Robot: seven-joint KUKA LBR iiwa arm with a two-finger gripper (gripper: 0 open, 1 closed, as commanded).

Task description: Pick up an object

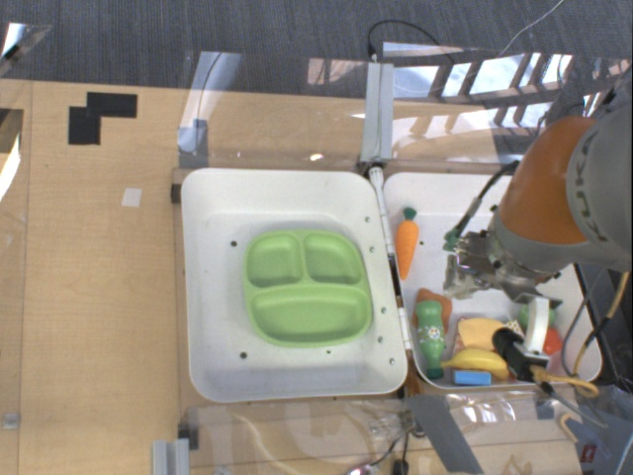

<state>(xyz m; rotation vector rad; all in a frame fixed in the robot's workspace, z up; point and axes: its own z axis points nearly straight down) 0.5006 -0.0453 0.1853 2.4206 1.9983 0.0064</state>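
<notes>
Camera view has the grey arm's hand point(473, 268) hovering over the right white plastic bin point(435, 191), just right of the small orange toy carrot point(406, 241). Can't tell how open the hand is or if it's got anything. Below the carrot sit a green toy bottle point(429, 329) and a yellow toy banana point(480, 360), packed close. Best bet is probably the carrot: it lies apart, so drop straight down centred across its width.
</notes>
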